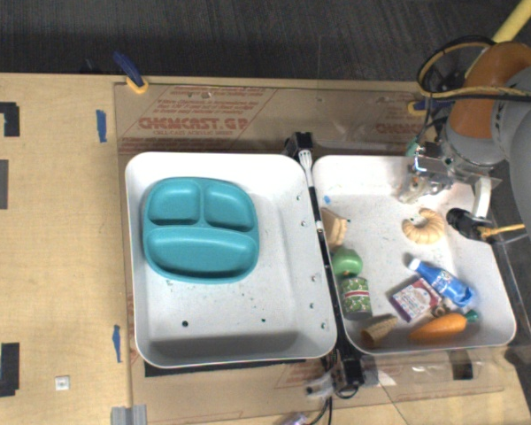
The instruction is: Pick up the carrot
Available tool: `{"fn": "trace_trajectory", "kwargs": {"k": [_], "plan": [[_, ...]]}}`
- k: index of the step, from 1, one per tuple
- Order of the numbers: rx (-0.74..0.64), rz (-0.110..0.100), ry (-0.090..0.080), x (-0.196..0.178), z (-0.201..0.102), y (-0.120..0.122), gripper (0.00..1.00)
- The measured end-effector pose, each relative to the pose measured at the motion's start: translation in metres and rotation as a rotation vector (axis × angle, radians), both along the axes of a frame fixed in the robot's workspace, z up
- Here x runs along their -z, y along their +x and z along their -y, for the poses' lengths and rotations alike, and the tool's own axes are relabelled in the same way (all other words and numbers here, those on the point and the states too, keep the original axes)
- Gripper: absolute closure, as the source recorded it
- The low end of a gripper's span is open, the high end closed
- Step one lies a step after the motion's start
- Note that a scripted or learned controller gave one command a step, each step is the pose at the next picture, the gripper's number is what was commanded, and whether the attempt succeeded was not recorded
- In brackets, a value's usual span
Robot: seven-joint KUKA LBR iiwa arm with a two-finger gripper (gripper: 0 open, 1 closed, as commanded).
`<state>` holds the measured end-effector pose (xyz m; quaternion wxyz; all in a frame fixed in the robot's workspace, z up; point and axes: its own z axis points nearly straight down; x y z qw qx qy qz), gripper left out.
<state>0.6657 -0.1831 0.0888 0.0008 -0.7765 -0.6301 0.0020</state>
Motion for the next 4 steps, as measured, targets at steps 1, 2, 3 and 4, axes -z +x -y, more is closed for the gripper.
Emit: {"fn": "trace_trajectory", "kwargs": {"k": [1, 2, 3, 4], "plan": [[-0.002, 0.002, 0.001, -0.001, -0.002, 0.001, 0.0], [-0.042, -0.005, 0.027, 0.001, 0.02, 0.004, 0.0], [-0.047, -0.004, 0.007, -0.01, 0.024, 0.004, 1.0], [-0.834, 0.011, -0.004, -0.001, 0.025, -0.065, 1.0]]}}
